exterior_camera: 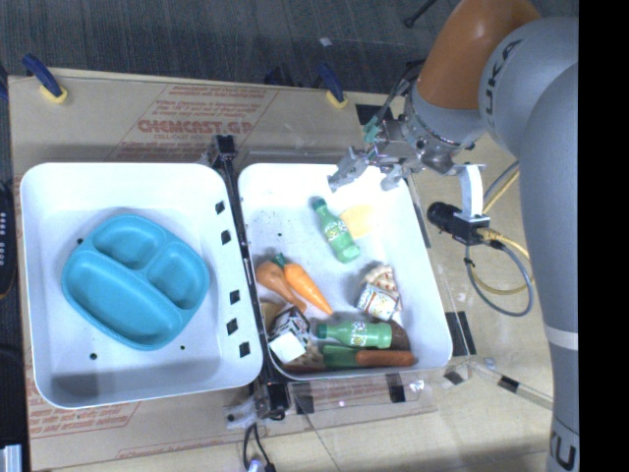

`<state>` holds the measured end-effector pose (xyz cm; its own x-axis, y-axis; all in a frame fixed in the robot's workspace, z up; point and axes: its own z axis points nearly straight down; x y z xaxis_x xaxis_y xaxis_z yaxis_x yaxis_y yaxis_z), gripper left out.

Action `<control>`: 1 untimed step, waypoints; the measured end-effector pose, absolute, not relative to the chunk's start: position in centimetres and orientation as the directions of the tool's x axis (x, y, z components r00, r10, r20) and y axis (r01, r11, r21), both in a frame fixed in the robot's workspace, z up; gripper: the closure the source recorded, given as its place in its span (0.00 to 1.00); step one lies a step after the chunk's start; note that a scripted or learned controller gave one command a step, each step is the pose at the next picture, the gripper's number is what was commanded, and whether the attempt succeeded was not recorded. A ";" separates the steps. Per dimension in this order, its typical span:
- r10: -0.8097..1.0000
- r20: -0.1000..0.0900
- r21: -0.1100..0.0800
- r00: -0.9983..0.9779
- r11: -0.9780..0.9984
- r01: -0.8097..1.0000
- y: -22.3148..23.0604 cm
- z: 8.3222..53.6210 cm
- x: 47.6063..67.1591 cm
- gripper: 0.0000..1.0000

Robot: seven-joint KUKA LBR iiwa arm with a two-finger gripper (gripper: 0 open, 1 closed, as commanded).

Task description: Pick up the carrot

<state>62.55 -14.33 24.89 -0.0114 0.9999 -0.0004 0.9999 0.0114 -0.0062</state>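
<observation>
The carrot lies in the right bin, near its left wall and about midway down, orange body slanting toward the lower right with a green stub at the upper end; a second orange piece sits touching it on the left, and whether that is part of the same thing is hard to tell. The pincer hangs over the bin's far rim, well apart from the carrot, with nothing between its fingers; they look spread, though glare and cabling blur the tips. A green bottle lies tilted beside a pale yellow piece. Along the near wall a second green bottle, a small patterned packet and some overlapping items crowd together, partly covering one another. A blue divided tray rests in the left bin. The arm is cut off at the right.
</observation>
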 end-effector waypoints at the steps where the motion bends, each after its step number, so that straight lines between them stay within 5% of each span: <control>1: 0.998 0.003 -0.021 -0.055 0.056 0.998 -10.6 13.5 56.3 0.00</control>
